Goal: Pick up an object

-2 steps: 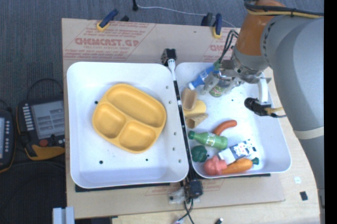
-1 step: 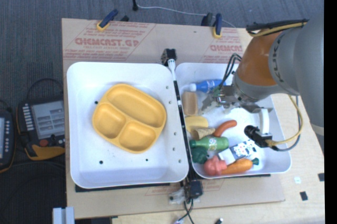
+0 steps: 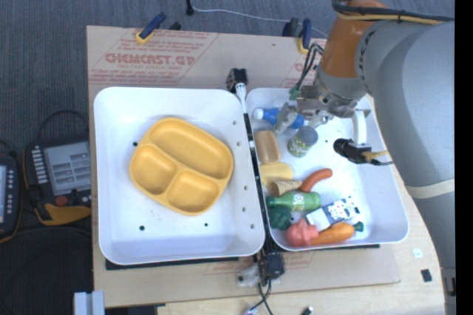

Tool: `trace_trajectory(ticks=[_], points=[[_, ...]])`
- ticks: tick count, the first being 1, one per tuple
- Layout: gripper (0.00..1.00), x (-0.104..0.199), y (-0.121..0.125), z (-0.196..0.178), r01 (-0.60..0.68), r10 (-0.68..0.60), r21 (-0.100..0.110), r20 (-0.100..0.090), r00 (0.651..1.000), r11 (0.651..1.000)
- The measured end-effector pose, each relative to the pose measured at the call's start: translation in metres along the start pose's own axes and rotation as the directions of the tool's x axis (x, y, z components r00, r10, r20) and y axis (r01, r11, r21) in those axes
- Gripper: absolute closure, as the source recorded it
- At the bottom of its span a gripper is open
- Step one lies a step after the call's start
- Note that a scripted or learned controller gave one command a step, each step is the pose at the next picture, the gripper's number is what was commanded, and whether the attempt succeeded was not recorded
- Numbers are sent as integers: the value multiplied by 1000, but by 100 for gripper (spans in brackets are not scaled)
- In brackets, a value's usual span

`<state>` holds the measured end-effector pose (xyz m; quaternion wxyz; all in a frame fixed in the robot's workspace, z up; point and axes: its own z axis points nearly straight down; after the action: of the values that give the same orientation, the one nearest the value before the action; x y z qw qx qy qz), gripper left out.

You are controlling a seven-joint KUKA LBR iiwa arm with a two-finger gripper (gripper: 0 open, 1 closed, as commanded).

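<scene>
My gripper [image 3: 295, 120] hangs over the back part of the right bin [image 3: 384, 191], the arm reaching in from the right. Just below it in the view stands a small round greenish can [image 3: 300, 144], close to the gripper or touching it; I cannot tell which. A blue and white bottle [image 3: 266, 114] lies to the gripper's left. A tan bread roll [image 3: 267, 148] sits beside the can. Nothing shows held in the gripper.
The right bin's front holds a yellow cheese wedge [image 3: 276, 173], a red pepper [image 3: 316, 179], a green bottle [image 3: 295, 201], a small carton [image 3: 334, 212], a carrot [image 3: 334, 234] and a red fruit [image 3: 298, 234]. In the left bin [image 3: 118, 232] lies a yellow divided plate [image 3: 182, 165].
</scene>
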<state>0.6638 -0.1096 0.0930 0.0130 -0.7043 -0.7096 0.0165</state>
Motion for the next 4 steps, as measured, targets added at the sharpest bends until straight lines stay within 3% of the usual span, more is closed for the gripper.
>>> trace_trajectory(ticks=[1,2,3,4], points=[[100,-1,-2,-8,0,0,8,2,1000,1000],[0,-1,-1,-9,0,0,3,3,1000,1000],[0,-27,-80,-1,-8,8,-39,-5,1000,999],[0,-28,-140,4,-5,6,-76,7,1000,997]])
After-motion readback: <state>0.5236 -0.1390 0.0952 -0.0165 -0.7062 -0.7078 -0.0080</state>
